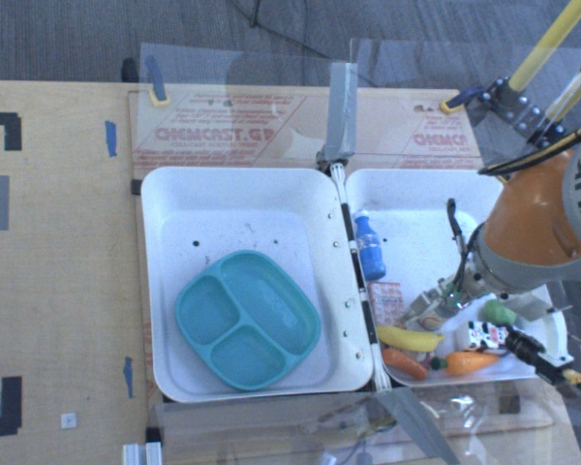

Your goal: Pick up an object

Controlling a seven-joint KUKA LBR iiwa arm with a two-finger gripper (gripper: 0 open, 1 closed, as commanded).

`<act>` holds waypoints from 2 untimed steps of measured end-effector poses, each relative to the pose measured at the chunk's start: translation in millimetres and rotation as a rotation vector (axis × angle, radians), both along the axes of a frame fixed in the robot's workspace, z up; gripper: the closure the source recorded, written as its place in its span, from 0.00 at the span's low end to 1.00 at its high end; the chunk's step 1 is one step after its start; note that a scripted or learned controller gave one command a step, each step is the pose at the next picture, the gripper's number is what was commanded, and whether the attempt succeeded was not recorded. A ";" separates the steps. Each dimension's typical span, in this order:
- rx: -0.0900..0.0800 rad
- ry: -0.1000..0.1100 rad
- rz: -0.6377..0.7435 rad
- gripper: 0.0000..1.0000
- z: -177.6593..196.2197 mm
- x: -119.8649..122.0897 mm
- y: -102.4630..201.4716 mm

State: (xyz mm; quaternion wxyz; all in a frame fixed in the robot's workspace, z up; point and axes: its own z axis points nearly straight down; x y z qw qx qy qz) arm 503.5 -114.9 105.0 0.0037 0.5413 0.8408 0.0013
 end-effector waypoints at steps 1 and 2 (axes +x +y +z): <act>-0.002 -0.006 -0.087 0.00 -13.3 9.6 -8.1; 0.002 -0.007 -0.220 0.00 -15.8 -6.1 -6.6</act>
